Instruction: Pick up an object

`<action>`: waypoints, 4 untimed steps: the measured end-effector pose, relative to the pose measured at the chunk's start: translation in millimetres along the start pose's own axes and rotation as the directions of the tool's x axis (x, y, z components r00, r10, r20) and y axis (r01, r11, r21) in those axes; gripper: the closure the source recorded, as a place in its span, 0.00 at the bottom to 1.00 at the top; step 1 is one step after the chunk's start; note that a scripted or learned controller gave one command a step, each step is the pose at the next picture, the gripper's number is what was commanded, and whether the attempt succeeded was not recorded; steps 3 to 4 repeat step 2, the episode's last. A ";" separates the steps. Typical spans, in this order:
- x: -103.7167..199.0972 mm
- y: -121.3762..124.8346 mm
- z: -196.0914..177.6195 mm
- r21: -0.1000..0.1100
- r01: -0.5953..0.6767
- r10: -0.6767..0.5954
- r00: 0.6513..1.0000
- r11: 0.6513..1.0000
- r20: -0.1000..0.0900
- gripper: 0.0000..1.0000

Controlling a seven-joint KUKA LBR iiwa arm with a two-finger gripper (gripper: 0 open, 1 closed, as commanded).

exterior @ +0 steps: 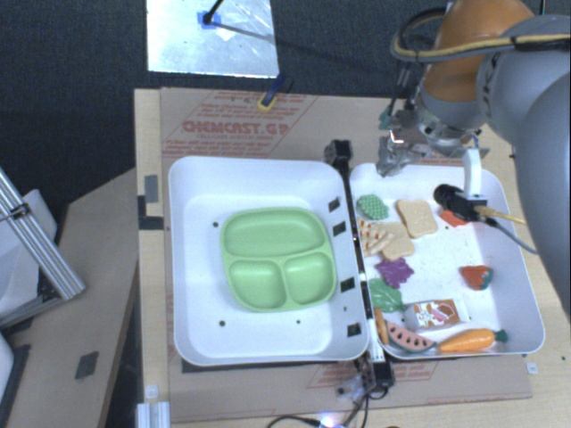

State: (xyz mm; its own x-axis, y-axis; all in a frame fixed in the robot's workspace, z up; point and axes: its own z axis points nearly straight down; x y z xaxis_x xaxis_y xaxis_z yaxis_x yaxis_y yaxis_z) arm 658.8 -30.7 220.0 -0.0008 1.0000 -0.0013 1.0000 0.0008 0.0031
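Bread (417,218) is my marker here: a pale slice lying flat in the right bin (443,261), toward its far end. Just beside the bread on the view's left sits a green leaf (373,207). On the camera side of the bread, touching it or nearly so, lies a waffle piece (379,237). Nearer the camera than that come purple grapes (394,270), a green lump (385,297) and a small carton (434,313). A watermelon slice (406,337) and a carrot (468,339) lie along the near wall. A strawberry (476,276) lies well apart from the bread, toward the bin's outer side. A red scrap (453,220) lies just beside the bread on the view's right; perhaps it is another fruit, but too little shows for me to name it. Most of these pieces crowd the strip below the bread on the divider side, close together.

Across the divider from the bread, the left bin (196,203) holds a green tray (272,257) with three compartments.

My claw (393,160) hangs beyond the bread, over the far rim of the right bin and closest to the leaf. I cannot tell from this angle whether it is wide or narrow. My arm (526,87) comes in from the view's right. Its orange band (473,38) sits high behind the bread, and the wrist is turned down toward the bin.
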 end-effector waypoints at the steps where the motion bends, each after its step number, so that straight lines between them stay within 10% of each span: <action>1: 4.4 2.5 3.1 0.000 0.004 -0.004 1.000 1.000 0.000 1.00; 4: 2.0 -1.1 2.2 0.001 0.001 -0.001 1.000 1.000 0.000 1.00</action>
